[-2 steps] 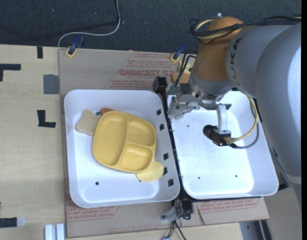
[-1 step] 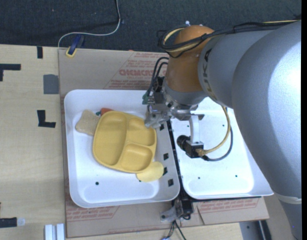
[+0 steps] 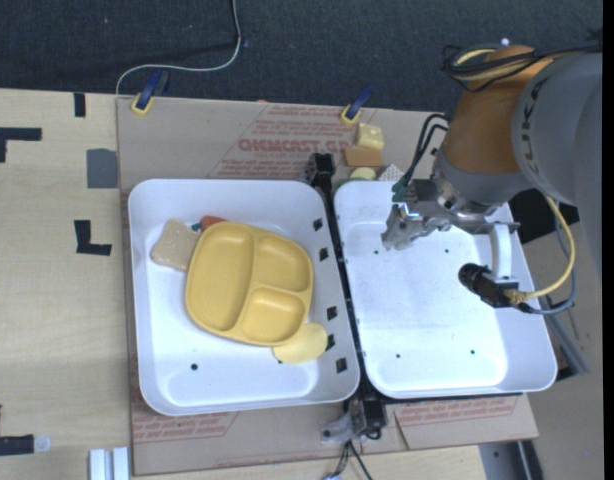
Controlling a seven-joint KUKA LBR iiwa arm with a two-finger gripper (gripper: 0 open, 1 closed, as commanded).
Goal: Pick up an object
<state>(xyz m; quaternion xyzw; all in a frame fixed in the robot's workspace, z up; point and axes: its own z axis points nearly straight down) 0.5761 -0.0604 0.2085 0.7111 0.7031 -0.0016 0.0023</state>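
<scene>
Nearest my camera is the front rim of the left bin (image 3: 237, 404), with the right bin (image 3: 457, 386) beside it; a black divider strip runs between the two. Two bins, counted.

All graspable objects sit in the left bin. A yellow divided plate (image 3: 249, 283) with three compartments lies flat at the bin's centre, open side up. At its 5 o'clock a pale yellow banana-like piece (image 3: 303, 344) touches the plate's edge. At its 10 o'clock a tan sponge-like block (image 3: 173, 245) is tucked partly under the rim, and a small red object (image 3: 213, 222) peeks out at 11 o'clock, mostly hidden; I cannot identify it. Count: one plate, one yellow piece, one tan block, one red item.

Beyond the bins at 12 o'clock, on the cardboard sheet (image 3: 287, 138), rest a tan block (image 3: 365, 146) and a small pale green item (image 3: 362, 175), outside either bin, so I judge them out of play.

One arm (image 3: 507, 118), reaching in from 3 o'clock. Its gripper (image 3: 402, 230) hangs over the right bin's rear left corner, pointing down. Whether the claw is spread or closed, I cannot tell at this resolution. I see nothing between its tips.

Judgement: no pick yet. The arm is parked over the bin with nothing to take; the targets lie at its 9 o'clock, across the divider.
</scene>
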